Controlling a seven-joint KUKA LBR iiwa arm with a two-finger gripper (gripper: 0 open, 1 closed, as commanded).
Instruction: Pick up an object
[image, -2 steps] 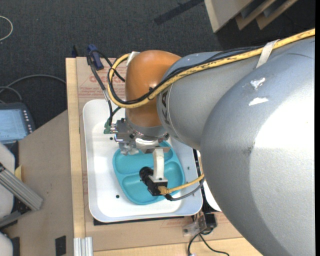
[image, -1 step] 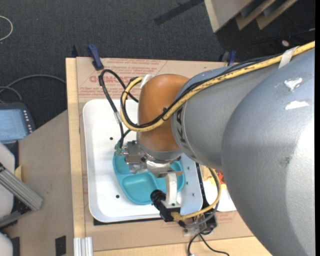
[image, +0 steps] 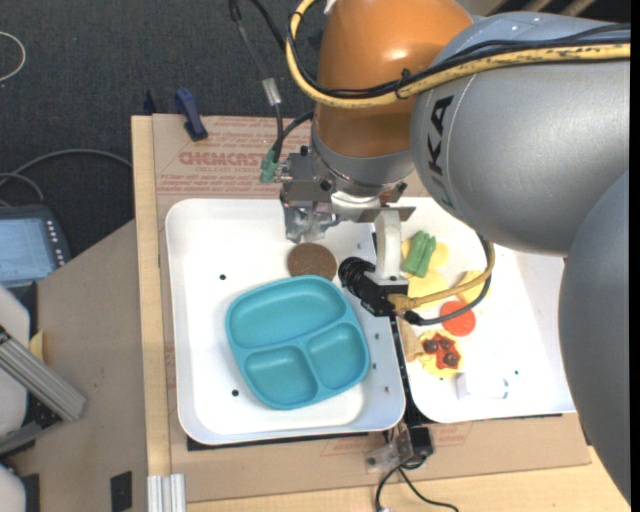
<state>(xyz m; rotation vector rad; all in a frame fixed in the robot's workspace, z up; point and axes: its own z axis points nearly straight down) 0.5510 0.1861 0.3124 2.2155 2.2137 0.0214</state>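
Note:
A brown round disc (image: 313, 262) lies in the left white bin (image: 195, 300), near its back right. Just in front of the disc, a teal plate with three compartments (image: 262, 312) fills the middle of that bin. My gripper (image: 303, 232) hangs right over the back edge of the brown disc, at the end of the grey arm with the orange band. Nothing shows as held in it. The arm's wrist hides the back right corner of the left bin.
The right bin (image: 530, 340) holds a green ridged piece (image: 420, 253), a yellow piece (image: 432, 287), an orange-red disc (image: 459, 318), a red and dark item (image: 440, 350) and a small white block (image: 470, 385). The big grey arm covers that bin's far right.

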